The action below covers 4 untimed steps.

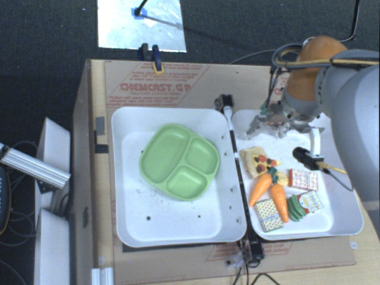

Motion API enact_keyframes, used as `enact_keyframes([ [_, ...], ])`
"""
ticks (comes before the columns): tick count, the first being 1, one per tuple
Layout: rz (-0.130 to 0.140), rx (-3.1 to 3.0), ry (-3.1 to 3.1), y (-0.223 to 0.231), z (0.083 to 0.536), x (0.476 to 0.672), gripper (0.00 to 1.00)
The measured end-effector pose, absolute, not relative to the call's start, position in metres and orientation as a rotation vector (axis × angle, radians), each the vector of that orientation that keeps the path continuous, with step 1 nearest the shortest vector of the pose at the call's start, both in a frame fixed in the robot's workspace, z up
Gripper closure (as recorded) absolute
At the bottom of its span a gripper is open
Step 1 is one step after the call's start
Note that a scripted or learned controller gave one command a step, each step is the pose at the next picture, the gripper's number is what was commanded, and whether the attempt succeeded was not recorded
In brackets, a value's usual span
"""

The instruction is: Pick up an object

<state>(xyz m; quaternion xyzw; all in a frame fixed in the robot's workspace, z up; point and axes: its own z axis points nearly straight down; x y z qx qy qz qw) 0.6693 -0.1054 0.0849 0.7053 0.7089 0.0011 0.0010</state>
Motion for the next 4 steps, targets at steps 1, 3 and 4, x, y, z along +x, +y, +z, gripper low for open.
enact_keyframes([
  [1,0.002,2.214,2.227,-0.083,0.085,0.652,0.00],
  [3,0.001,2.219,2.222,-0.089,0.085,0.622,0.00],
  [4,0.003,2.214,2.225,-0.091,0.085,0.669,0.00],
])
